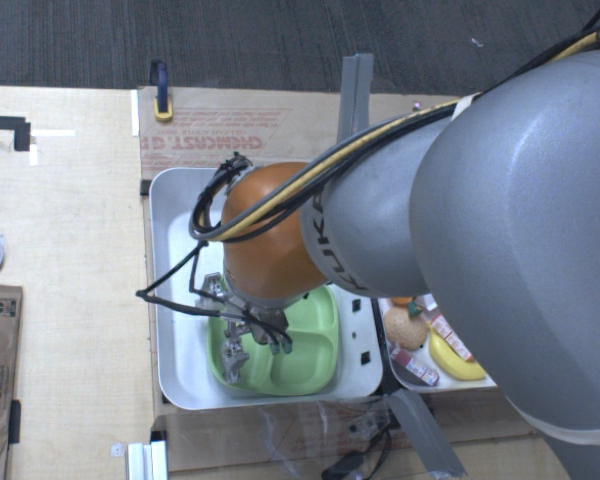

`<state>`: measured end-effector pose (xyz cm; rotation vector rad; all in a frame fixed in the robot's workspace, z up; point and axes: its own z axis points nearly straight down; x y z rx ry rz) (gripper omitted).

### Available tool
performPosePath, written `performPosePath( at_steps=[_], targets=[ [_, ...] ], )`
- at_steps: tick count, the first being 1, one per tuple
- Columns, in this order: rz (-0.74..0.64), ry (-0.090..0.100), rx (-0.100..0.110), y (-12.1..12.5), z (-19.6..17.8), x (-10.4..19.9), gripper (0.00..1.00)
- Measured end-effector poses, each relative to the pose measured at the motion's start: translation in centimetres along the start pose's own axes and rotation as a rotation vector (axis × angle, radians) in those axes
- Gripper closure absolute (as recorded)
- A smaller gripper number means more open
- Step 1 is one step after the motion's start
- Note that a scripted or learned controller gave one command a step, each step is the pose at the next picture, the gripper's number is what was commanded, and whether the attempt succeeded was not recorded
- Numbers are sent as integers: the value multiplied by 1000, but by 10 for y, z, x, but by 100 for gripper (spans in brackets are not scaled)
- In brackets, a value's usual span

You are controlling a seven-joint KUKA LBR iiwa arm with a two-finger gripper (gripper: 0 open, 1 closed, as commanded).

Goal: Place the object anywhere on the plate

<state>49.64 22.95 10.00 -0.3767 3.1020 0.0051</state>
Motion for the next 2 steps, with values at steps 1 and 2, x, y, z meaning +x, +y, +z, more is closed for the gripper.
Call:
performPosePath(
  at_steps=[1,2],
  targets=[
    [-29,-12,-10,-104,2,-66,0],
    [-234,13,-2,-26,9,-89,0]
  ],
)
